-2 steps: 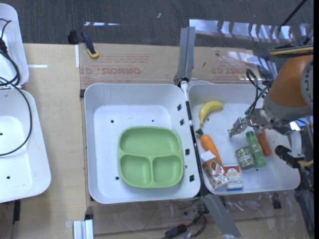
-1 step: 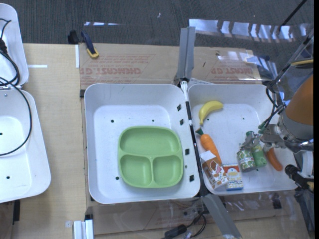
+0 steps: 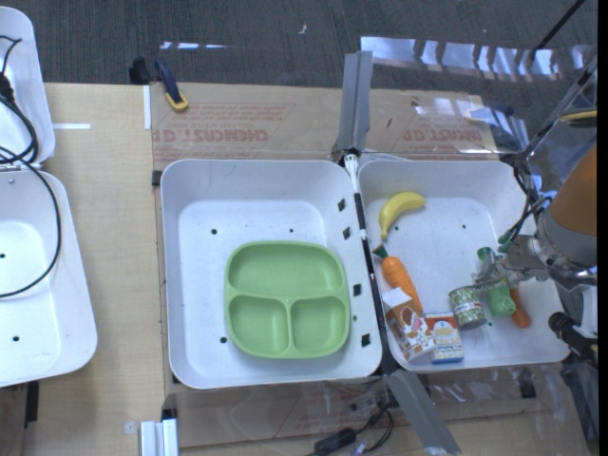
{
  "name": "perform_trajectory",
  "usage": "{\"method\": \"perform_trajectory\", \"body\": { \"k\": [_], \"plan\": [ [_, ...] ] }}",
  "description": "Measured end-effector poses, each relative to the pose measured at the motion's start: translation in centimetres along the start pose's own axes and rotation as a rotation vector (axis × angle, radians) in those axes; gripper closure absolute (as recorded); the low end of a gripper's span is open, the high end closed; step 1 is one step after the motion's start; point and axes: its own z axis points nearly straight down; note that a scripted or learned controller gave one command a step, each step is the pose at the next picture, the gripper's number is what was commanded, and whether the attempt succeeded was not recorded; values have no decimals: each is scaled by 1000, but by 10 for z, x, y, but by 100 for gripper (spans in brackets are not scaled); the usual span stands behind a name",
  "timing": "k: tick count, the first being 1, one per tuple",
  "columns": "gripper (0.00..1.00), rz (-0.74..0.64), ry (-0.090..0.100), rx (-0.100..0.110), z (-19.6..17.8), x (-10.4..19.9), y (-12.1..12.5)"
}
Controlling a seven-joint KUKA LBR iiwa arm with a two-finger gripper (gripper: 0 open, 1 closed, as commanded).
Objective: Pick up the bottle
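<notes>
Bench space is taken up mostly by two white bins, and every place below is given from the can (image 3: pixel 467 307) in the right bin (image 3: pixel 427 165). The left bin (image 3: pixel 163 218) lies well to the view's left of the can and holds a green divided plate (image 3: pixel 285 297). The arm (image 3: pixel 579 207) comes in from the view's right of the can, its orange band above and to the right of it. The banana (image 3: pixel 399 209) lies well up and left of the can, the carrot (image 3: pixel 399 278) near its left, and a printed carton (image 3: pixel 418 335) just below and left.

The gripper (image 3: pixel 502 272) hangs just above and to the right of the can, low over the clutter. Whether it is open or closed I cannot tell, since metal and wiring blur together there.

The bottle (image 3: pixel 501 300) I take to be the small green thing touching or nearly touching the can's right side (its outline is soft, so this is a judgement). It sits directly below the gripper in the view, with its long axis seeming to run up and down the picture. A short drop looks like all that separates them, and the can crowds the bottle's left flank
</notes>
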Motion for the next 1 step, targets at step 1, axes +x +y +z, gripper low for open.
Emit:
{"method": "perform_trajectory", "body": {
  "k": [1],
  "plan": [
    [100, 157, -21, -7, -74, 3, 26]
  ]
}}
